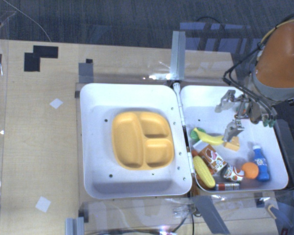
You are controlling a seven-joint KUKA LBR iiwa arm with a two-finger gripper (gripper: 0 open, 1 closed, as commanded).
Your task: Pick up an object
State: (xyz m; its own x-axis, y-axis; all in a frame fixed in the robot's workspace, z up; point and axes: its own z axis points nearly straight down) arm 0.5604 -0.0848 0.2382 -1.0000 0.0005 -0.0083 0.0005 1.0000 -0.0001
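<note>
My gripper hangs over the upper middle of the right bin, reaching in from the right. It is open, and bare white bin floor shows between its two fingers. The nearer fingertip is just above a small yellow-orange wedge. A banana lies to the left of that wedge. Lower in the bin are a corn cob, a printed snack box, a small can, a red marker, an orange and a blue bottle.
The left bin holds a yellow divided plate. A metal post stands behind the seam between the bins. The arm's orange band and black cables hang over the right bin's far right corner.
</note>
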